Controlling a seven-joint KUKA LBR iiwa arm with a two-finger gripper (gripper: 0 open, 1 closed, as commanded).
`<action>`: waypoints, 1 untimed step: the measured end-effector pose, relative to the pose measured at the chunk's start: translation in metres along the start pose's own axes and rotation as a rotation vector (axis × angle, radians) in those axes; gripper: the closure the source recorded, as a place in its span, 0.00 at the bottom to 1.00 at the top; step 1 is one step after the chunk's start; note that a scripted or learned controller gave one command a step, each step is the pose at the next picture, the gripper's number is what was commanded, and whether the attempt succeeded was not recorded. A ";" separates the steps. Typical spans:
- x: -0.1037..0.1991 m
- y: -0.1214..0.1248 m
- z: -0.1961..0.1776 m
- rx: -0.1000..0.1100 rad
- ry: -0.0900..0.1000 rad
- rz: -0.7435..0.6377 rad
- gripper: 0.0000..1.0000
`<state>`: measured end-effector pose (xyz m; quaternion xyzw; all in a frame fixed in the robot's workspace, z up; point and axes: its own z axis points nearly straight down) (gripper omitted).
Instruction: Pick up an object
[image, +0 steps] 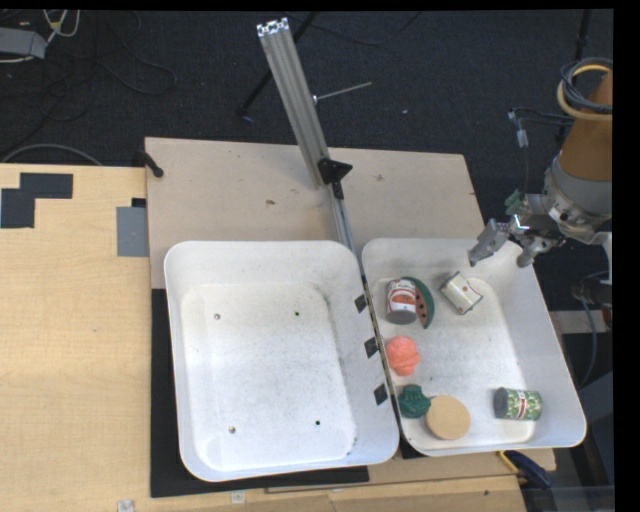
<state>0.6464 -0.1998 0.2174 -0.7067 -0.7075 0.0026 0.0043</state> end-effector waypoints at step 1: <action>0.000 0.001 -0.003 -0.004 -0.002 -0.004 0.00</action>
